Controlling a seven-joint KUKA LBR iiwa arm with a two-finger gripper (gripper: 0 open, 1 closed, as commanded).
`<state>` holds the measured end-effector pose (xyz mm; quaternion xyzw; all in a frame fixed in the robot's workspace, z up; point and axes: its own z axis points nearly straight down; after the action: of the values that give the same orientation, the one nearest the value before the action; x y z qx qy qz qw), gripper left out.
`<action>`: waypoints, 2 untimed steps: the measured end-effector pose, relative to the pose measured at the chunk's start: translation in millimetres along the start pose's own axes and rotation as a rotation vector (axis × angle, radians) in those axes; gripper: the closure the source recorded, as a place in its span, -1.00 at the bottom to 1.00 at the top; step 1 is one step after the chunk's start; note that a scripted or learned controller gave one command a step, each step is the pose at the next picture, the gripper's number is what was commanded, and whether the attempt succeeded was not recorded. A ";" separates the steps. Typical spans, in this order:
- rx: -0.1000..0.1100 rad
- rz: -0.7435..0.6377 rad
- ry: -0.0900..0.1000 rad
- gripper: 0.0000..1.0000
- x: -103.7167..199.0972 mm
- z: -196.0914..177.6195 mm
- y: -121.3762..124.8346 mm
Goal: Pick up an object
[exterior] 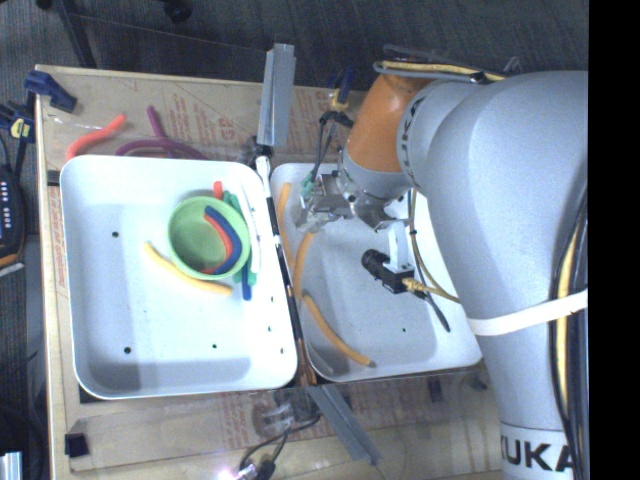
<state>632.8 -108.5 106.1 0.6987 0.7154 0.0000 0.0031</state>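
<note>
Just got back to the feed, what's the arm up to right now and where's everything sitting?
The arm is reaching in from the right, with its hand low over the far left corner of the right bin. Nothing can be seen gripped in it. Orange tube-like pieces lie along that bin's left side. In the left bin sit a green bowl, a yellow strip and a few more coloured pieces.

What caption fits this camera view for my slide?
Arm lowers its gripper into the right bin; a green bowl sits in the left bin.
</note>
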 end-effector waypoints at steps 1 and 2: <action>0.000 0.001 -0.004 -1.00 -2.1 -0.4 -0.2; -0.006 -0.123 -0.010 -1.00 -3.7 7.5 -2.2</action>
<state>630.7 -112.3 98.7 0.6535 0.7569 -0.0015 0.0085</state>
